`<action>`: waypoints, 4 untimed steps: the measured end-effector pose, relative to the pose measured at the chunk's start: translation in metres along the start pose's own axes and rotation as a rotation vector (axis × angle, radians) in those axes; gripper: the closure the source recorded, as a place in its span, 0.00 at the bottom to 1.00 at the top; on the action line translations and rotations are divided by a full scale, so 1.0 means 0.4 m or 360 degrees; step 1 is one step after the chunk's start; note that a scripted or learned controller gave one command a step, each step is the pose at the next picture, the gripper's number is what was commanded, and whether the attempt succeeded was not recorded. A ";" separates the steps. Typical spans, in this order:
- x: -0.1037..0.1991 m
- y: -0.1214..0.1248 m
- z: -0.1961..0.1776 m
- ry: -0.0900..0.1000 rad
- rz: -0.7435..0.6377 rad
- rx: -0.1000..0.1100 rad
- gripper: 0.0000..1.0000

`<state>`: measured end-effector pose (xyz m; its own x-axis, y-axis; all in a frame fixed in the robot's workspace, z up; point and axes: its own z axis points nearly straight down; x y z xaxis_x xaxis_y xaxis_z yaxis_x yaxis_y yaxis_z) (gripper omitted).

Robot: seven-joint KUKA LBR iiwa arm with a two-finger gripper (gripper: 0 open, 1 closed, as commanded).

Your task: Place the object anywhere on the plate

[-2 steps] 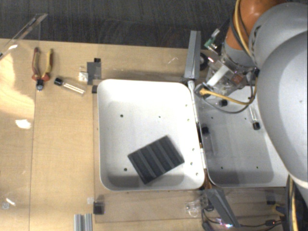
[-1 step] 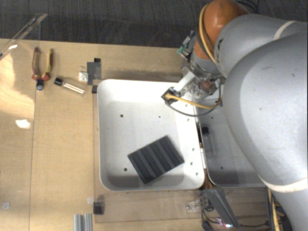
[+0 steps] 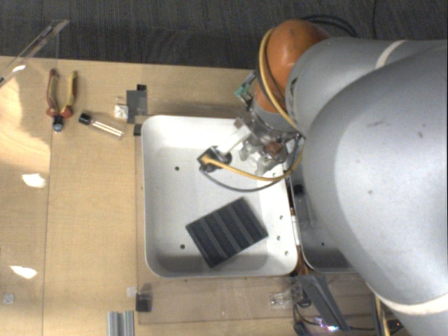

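The big grey arm (image 3: 378,159) is what sits closest to the lens, swallowing the whole right side of the frame, with its orange band (image 3: 290,51) up near the top middle and the wrist dropping down into the white bin (image 3: 157,208) in the centre. The gripper (image 3: 262,149) hangs over the upper right part of that bin, and honestly I can't tell how the jaws stand, the wrist hardware and a yellow cable (image 3: 234,173) looping out to the left cover them. The only thing lying in the bin is a dark ribbed plate (image 3: 226,232), flat on the floor in the lower middle, turned at a slant, well apart from the gripper. My guess is that's the target and the arm is up high so it can come over it, but I can't make out any object held, so where the task's object is I can't say. The second bin (image 3: 318,257) peeks out at lower right under the arm. Off on the tabletop (image 3: 84,208) at upper left there's a pair of red-handled pliers (image 3: 61,96) and a small clear vial (image 3: 101,123), parked outside the work area so probably just leftovers. No readable writing or brand anywhere.
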<state>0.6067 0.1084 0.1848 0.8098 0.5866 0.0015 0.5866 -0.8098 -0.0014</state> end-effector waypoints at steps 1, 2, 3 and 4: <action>0.110 -0.175 0.048 0.0003 0.0676 0.0000 1.00; 0.264 -0.192 0.060 0.0000 0.0233 -0.0002 1.00; 0.264 -0.190 0.033 0.0002 0.0234 0.0001 1.00; 0.264 -0.189 0.008 0.0003 0.0234 0.0004 1.00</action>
<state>0.6478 0.2316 0.1818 0.8870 0.4618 0.0029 0.4618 -0.8870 -0.0041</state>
